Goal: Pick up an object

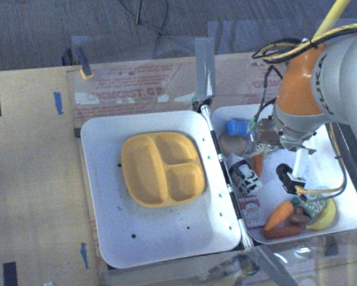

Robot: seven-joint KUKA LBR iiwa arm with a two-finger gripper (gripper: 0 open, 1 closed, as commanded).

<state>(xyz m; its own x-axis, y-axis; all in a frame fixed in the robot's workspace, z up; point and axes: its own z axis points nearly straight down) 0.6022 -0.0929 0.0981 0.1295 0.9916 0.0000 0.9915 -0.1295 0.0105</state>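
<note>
Camera view from above shows me two shallow white bins touching side by side on a pale wooden bench (32,185). The bin on the view's left (106,240) holds a single yellow divided plate (162,169), lying flat near the middle with bare white floor on every side. The bin on the right (356,211) is crowded. A blue object (235,127) and a brown rounded item (230,145) sit at its far left corner, a black-and-white patterned item (246,178) lies against the left wall, and a red-and-white packet (253,214) lies below that. A carrot (278,216) and a banana (324,217) rest along the near edge. These are the things I could pick. The grey arm (348,79) reaches in from the right with its orange band bent downward, and the gripper (258,144) hangs low over the far left part of this bin, just beside the brown item. I cannot tell whether the gripper is open or closed, nor whether it holds anything. Open floor remains along the right bin's right side.
</note>
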